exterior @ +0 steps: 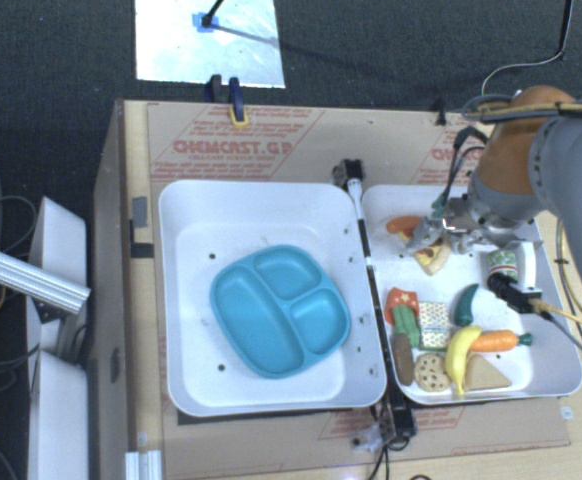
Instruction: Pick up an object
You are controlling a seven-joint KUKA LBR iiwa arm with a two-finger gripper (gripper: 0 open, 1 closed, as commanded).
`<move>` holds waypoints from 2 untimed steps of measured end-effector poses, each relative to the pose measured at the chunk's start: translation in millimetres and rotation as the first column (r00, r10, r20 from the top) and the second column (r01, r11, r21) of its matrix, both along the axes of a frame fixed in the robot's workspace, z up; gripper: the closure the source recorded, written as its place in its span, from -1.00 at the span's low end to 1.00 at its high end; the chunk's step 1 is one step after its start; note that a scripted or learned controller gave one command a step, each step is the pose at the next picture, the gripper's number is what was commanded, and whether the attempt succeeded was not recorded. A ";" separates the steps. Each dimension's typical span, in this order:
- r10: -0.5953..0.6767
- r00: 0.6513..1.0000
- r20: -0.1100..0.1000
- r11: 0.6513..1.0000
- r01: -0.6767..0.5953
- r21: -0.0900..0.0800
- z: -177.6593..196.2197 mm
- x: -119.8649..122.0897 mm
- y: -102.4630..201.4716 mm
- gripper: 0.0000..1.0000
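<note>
The right bin (561, 368) holds several toy foods. Among them are a yellow banana (460, 353), an orange carrot (493, 343), a round cookie (431, 371), a green pickle (407, 325) and a dark green piece (466, 303). My gripper (441, 230) hangs low over the bin's far left part. It is just above a pale yellow wedge (433, 259) and right of an orange piece (403, 225). The arm's wrist hides how the gripper stands.
The left bin (186, 268) carries a blue divided plate (279, 310). A small labelled bottle (503, 265) lies by the right bin's far wall, with cables trailing past it. A black divider clamp (351, 173) sits between the bins.
</note>
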State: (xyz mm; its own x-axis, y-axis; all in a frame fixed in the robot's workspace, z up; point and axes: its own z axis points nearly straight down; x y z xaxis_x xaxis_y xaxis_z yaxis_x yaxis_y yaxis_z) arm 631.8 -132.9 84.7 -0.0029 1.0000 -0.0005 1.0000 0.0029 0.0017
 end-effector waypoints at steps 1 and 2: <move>0.001 1.000 -0.012 1.000 -0.001 -0.003 0.1 34.3 43.2 -1.00; 0.002 1.000 -0.013 1.000 -0.002 -0.004 0.1 34.6 42.9 -1.00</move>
State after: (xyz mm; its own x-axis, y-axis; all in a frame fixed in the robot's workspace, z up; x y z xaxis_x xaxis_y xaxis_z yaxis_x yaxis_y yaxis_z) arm 666.4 -90.0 84.7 -0.0045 1.0000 -0.0040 0.9999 0.0044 -0.0117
